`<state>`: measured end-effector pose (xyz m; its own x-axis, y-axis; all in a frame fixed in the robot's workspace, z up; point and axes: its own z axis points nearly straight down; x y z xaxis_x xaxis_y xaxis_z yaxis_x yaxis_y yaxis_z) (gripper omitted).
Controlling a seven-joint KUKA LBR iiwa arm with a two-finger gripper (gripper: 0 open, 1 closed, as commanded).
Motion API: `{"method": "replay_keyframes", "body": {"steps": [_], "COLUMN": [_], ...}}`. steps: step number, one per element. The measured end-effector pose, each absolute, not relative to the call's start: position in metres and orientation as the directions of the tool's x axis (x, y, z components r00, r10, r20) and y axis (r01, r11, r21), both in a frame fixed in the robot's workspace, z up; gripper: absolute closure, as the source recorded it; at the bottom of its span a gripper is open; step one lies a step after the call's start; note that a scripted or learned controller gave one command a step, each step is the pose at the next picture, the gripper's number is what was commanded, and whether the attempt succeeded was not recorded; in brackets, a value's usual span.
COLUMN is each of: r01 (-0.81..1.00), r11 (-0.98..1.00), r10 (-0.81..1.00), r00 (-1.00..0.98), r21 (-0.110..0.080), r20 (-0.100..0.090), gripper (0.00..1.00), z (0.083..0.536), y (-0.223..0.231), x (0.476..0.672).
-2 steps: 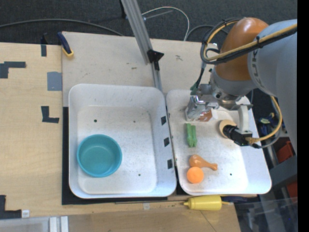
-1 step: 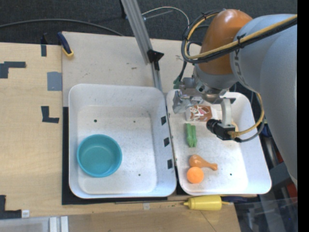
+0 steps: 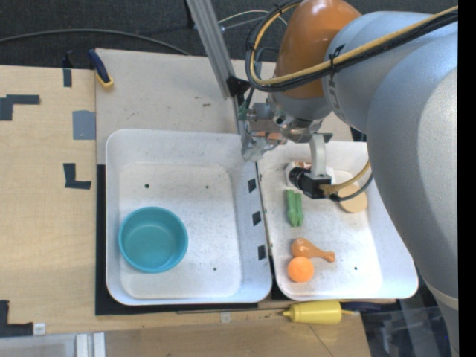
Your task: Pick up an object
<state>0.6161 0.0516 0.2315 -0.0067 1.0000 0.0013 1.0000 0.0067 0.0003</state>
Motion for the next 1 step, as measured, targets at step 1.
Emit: {"method": "replay_keyframes", "body": {"steps": [1], "r01": [1.0], "r11": [0.006], "r10": [1.0], "r00": [-0.006], "r21": [0.0], "r20": [0.001], "gripper": [1.0], "z": [0.2362], "y": [0.0994], "x": [0.6381]}}
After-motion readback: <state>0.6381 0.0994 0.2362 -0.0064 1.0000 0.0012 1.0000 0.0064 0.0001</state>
